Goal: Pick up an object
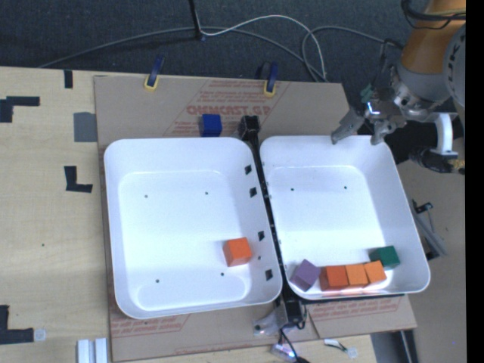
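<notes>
Two shallow white bins, smooth moulded plastic with rounded corners, side by side on a brown cardboard sheet (302, 97) printed in red.

Left bin (136, 203): one orange cube (237, 252), matte, near the lower right corner, clear of the walls.

Right bin (393, 195): five blocks along the lower edge. One purple cube (305, 274), tilted, at the left end. Three orange blocks in a row just beside it: first (333, 277), second (355, 276), third (374, 273), flat-faced and touching one another. One dark green block (386, 257) at the right end, touching the third orange block.

One blue cube (211, 124) outside the bins, on the cardboard above the left bin. Two clamps on the cardboard's top edge, blue with yellow tips: (154, 74) and (270, 79).

Gripper (361, 131) above the upper right corner of the right bin, near its rim, well apart from all blocks. Fingers spread, nothing between them. Arm (431, 59) grey metal with an orange band, entering from the right.
</notes>
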### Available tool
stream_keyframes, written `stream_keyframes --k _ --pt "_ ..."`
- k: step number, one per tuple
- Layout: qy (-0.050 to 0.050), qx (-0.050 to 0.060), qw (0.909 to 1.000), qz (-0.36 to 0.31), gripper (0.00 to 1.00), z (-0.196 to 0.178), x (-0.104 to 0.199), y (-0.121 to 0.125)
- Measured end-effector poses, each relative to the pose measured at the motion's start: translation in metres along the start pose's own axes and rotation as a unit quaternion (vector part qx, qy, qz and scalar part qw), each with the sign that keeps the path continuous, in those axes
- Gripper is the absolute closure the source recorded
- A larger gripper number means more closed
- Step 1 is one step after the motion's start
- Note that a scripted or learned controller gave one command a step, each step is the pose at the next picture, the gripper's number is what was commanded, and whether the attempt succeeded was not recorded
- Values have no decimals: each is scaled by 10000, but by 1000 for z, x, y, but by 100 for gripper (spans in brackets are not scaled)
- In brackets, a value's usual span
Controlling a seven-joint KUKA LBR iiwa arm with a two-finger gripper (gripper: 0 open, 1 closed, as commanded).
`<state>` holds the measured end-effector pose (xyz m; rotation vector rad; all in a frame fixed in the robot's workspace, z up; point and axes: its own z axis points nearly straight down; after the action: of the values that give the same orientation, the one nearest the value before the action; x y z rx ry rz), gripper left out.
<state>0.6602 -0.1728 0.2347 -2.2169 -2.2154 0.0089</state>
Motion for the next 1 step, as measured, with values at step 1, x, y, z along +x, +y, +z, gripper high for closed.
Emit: stream_keyframes --k 1 --pt "-7 -47 10000 -7 0 -6 0 2"
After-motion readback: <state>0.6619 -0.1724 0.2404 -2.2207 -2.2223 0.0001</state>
